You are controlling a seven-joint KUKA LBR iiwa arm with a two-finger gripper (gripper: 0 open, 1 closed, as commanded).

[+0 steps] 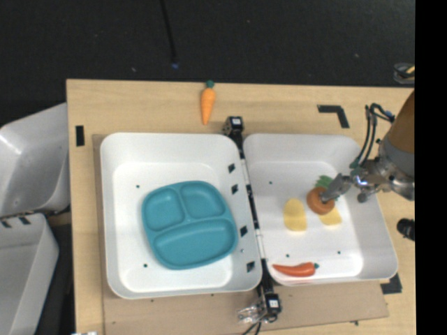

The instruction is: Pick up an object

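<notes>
In the right bin (349,152) lie a small orange vegetable with a green top (318,201), two pale yellow pieces (295,215) (332,218) and a red chili (295,269) by the front wall. My gripper (335,190) reaches in from the right, low over the bin, and its tip meets the right side of the orange vegetable, just above the right-hand yellow piece. The view does not show anything lifted off the bin floor.
The left bin (119,187) holds a blue compartment plate (188,223). An orange carrot (207,103) lies on the wooden bench behind the bins. Black clips run along the seam between the bins (246,187). Cables hang by the arm at the right.
</notes>
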